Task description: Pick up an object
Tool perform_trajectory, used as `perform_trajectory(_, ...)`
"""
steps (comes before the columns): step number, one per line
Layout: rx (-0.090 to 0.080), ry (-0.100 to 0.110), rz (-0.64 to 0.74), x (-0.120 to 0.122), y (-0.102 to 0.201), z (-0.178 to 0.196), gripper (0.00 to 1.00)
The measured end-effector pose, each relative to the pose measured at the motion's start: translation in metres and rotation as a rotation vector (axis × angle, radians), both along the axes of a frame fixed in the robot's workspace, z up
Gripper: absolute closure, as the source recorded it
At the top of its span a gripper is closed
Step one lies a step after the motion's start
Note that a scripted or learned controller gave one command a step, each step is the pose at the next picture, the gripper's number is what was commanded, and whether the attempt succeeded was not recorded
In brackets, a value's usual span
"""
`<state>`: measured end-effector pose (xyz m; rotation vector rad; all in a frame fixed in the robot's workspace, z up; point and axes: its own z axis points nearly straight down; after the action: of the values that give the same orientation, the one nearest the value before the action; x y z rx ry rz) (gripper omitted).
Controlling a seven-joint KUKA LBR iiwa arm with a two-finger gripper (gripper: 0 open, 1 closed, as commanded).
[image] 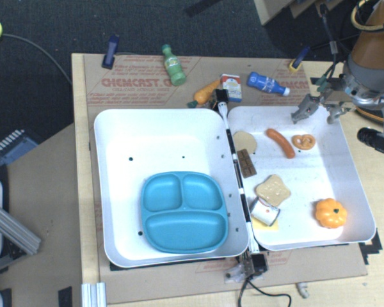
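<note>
My gripper [320, 109] hovers over the far right corner of the right bin [352, 171], its two fingers spread open with nothing between them. Just below it lie a small pretzel [303, 141] and a red sausage [280, 142]. Further along the bin floor are a tan round biscuit [244, 141], a brown chocolate bar [246, 163], a slice of bread [272, 189], a small white cup [265, 212] on its side and an orange pumpkin [330, 212].
The left bin [115, 171] holds a blue divided plate [184, 211]. Behind the bins on the cardboard lie a green bottle [174, 66], a blue bottle [267, 84], a carrot [207, 91], a small carton [231, 87] and a blue marker [110, 51].
</note>
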<state>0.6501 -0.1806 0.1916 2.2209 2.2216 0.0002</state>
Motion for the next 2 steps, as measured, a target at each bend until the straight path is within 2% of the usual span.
perform_trajectory(1,-0.001,-0.005,0.002,0.017,0.02,-0.105,0.0)
perform_trajectory(2,-0.006,-0.009,0.003,0.018,0.019,-0.093,1.0)
